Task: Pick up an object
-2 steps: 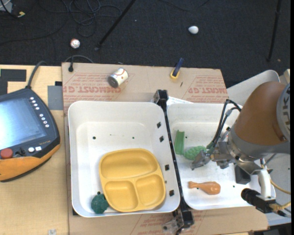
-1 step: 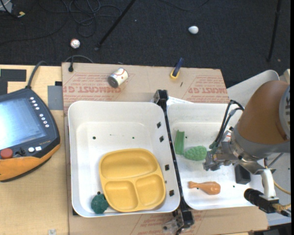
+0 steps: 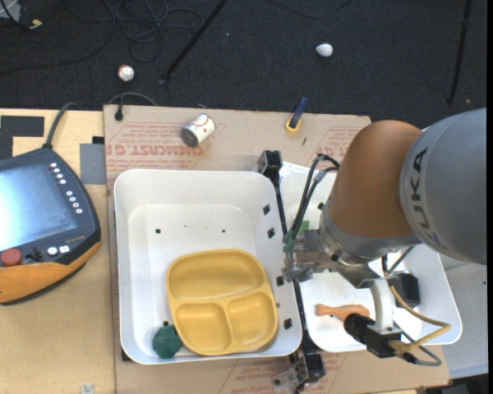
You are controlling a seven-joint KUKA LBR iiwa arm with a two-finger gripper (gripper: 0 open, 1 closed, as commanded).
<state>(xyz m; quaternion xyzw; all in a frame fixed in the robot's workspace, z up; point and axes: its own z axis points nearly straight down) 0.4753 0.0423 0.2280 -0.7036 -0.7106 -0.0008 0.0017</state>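
Two white bins (image 3: 140, 212) are sitting side by side, a yellow tray (image 3: 222, 302) lying at the left bin's near edge. An orange object (image 3: 343, 310) is resting near the right bin's front edge. Perhaps the gripper (image 3: 300, 257) is hanging over the divide; its opening I cannot tell.

My bulky grey rounded arm (image 3: 452, 187) bears white "KUKA" lettering and a broad orange band (image 3: 376, 179) at right of frame; black cables (image 3: 312, 189) loop beside the wrist.

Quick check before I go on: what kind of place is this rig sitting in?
Most likely a robotics lab or test cell. A teach pendant rests on the bench beside two white bins, cables trail over the dark floor, and the bins sit on taped-down cardboard.
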